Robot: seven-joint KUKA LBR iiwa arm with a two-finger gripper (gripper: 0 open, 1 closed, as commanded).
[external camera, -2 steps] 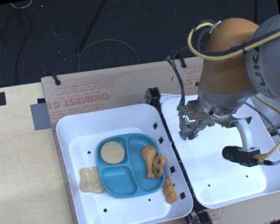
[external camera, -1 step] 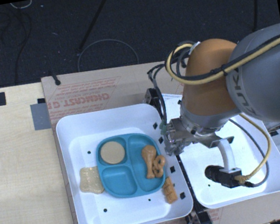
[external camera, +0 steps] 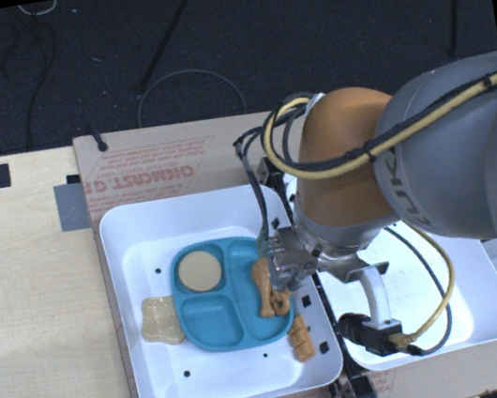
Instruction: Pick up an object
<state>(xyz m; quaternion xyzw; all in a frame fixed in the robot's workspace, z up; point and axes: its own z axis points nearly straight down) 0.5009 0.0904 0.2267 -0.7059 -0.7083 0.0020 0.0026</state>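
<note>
A blue sectioned tray [external camera: 222,327] lies in the left white bin [external camera: 158,390], and along the tray's right-hand compartment rests a long tan pastry-like piece [external camera: 264,286], lying roughly lengthwise from the tray's upper right toward its lower right corner. The gripper [external camera: 280,269] stands directly over the right edge of that piece, its metal parts touching or nearly touching it from the right; the spot where the fingers end is crowded and dark, so whether they are apart, together or closed on the piece cannot be told. A round beige disc [external camera: 198,271] sits in the tray's upper-left compartment, well apart from the gripper. A pale, lumpy yellowish piece [external camera: 161,320] lies on the bin floor, touching the tray's left edge. A small orange-brown piece [external camera: 301,338] lies on the bin floor just below the tray's lower right corner, near the bin's right wall. The right white bin [external camera: 479,319] adjoins the left one, and much of it is covered by the grey arm [external camera: 451,157], with its orange band [external camera: 342,162] and looping cables. Both bins rest on a cardboard sheet [external camera: 143,169] on the pale worktop [external camera: 33,327].
</note>
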